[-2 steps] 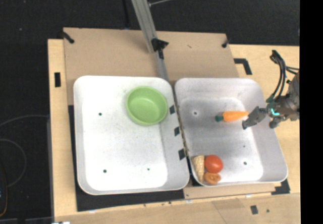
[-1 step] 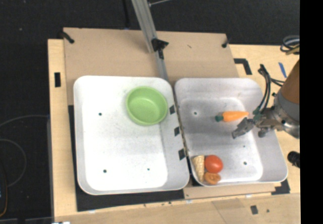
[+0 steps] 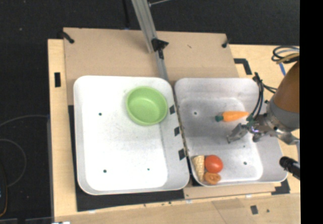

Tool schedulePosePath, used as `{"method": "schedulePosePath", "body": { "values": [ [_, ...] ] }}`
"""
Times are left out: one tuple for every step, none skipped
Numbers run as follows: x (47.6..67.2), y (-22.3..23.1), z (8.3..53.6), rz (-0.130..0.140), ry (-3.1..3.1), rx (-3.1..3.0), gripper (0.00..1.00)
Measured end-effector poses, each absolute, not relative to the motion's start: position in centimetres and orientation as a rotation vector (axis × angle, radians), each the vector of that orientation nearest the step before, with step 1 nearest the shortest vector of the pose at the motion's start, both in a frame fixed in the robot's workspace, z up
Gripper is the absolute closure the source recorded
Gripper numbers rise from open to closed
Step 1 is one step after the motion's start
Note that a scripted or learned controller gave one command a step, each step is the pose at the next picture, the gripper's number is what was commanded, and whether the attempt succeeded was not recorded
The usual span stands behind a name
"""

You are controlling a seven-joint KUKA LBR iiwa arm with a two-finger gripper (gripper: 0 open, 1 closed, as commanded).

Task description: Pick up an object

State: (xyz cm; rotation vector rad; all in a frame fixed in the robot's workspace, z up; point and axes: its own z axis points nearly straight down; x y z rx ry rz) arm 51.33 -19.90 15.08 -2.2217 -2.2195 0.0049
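Two shallow white bins sit side by side on the table [image 3: 58, 127], which is covered by a tan board. The left bin [image 3: 101, 167] holds a green bowl [image 3: 147, 106], upright, near that bin's far right corner and close to the divide between the bins. The right bin [image 3: 202, 92] holds the candidate objects. A toy carrot [image 3: 232, 116], orange with a small green stub at its left end, lies on its side roughly at the middle of the bin floor, toward the right half. At the near left corner of the right bin sits a cluster of three items touching or just beside one another: a red tomato [image 3: 214, 163], a pale yellow piece resembling a corn cob [image 3: 199, 165] against the bin's left wall, and a small orange piece [image 3: 212, 178] against the near wall. The arm [image 3: 285, 99] enters from the table's right edge, its orange band visible above the wrist. The gripper [image 3: 241, 132] is over the right bin, just near of the carrot and well apart from the tomato cluster. Its jaws appear spread apart, with nothing seen between them; the carrot lies just beyond them, not gripped. A grey metal post [image 3: 144, 13] rises at a slant from the far edge of the table, between the bins.
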Motion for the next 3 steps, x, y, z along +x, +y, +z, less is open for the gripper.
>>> {"method": "schedulePosePath", "body": {
  "values": [
    [51.4, -20.0, 10.1, 0.000, -2.221, -2.225, 0.00],
    [51.5, -20.1, 11.2, -0.005, -2.219, -2.233, 1.00],
    [51.8, -21.3, 16.5, -0.004, -2.220, -2.235, 1.00]
  ]
}}
